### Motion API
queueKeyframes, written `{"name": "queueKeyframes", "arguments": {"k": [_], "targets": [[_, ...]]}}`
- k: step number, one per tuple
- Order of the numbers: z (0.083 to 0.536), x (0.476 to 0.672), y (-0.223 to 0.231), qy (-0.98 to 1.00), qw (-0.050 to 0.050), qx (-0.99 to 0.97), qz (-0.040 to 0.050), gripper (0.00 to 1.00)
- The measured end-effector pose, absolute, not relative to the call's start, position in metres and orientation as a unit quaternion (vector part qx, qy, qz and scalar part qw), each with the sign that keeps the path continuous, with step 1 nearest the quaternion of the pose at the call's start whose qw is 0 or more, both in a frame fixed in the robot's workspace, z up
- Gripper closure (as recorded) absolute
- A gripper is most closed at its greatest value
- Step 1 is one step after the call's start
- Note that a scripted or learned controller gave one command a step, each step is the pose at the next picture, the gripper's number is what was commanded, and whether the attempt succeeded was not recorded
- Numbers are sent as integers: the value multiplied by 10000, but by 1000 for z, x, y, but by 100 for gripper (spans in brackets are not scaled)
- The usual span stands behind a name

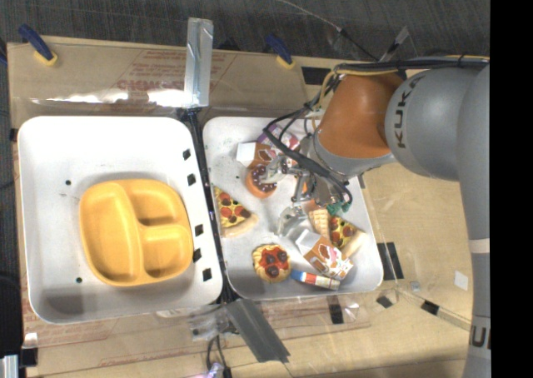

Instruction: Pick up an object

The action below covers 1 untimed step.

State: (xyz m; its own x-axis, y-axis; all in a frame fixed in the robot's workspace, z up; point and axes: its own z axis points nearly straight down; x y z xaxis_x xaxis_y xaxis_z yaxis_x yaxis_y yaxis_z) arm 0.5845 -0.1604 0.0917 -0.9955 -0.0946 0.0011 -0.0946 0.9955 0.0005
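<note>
My gripper (pixel 293 216) reaches down into the middle of the right bin (pixel 223 136), under the orange wrist band (pixel 354 118). Around it lie toy foods: a chocolate donut (pixel 261 179) to its left, a pizza slice (pixel 231 212) near the bin's left wall, a fruit tart (pixel 272 261) at the front, another pizza slice (pixel 342 233) to its right and a small printed carton (pixel 328 258). A crayon-like stick (pixel 318 281) lies by the front wall. The wrist and its cables hide part of the bin's back.
The left bin (pixel 50 143) holds a yellow divided plate (pixel 133 228). A black divider (pixel 202 193) separates the two bins. Cardboard (pixel 117 68) lies behind the bins, with blue clamps (pixel 37 43) on its back edge.
</note>
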Motion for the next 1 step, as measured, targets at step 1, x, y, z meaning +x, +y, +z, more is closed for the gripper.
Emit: {"name": "queueKeyframes", "arguments": {"k": [1], "targets": [[88,646,-141,-9966,212,-795,13,0]]}}
